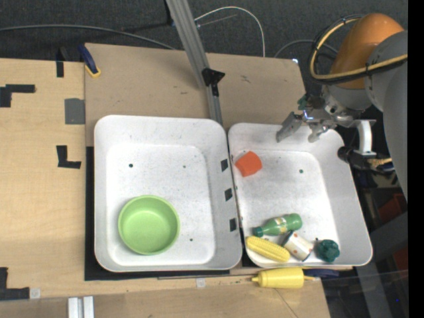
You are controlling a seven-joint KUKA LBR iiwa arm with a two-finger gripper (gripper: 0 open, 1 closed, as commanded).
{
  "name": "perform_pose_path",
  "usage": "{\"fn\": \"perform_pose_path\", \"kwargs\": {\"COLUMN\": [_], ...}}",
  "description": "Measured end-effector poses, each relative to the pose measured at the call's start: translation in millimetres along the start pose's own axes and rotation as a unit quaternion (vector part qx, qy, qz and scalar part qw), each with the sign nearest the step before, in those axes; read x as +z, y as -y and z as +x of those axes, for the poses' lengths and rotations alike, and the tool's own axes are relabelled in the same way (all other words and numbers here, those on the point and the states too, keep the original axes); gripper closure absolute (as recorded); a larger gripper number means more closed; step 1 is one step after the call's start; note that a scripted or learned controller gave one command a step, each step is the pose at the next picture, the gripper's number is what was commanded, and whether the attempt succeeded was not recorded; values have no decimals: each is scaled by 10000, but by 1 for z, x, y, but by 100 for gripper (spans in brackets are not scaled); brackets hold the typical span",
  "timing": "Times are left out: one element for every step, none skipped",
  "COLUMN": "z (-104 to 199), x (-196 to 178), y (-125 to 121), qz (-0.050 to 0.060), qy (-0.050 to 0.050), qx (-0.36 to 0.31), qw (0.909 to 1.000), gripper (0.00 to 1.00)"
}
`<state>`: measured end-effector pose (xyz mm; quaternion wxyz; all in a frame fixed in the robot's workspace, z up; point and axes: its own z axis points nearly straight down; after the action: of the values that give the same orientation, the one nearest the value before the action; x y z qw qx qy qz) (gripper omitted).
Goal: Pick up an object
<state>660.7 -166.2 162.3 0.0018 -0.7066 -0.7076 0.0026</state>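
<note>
tool [302,128] open, empty | orange block [248,163] just left, below, apart

We find no legible text, numbers, brand names or signs anywhere in the camera view. The green bottle [277,226] in the right bin [344,184] carries a pale band that may be a label, but it is too small and blurred for us to read. The small white container [298,246] beside it shows no readable print. Black tape marks [65,156] on the bench [40,197] form no characters.
</note>
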Motion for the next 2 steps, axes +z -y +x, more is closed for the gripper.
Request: {"fn": "perform_pose_path", "kwargs": {"z": [-2, -1], "x": [45, 32], "y": [5, 3], "qz": [-2, -22], "qy": [1, 6], "qx": [-2, -11], "qw": [10000, 10000], "gripper": [0, 100]}}
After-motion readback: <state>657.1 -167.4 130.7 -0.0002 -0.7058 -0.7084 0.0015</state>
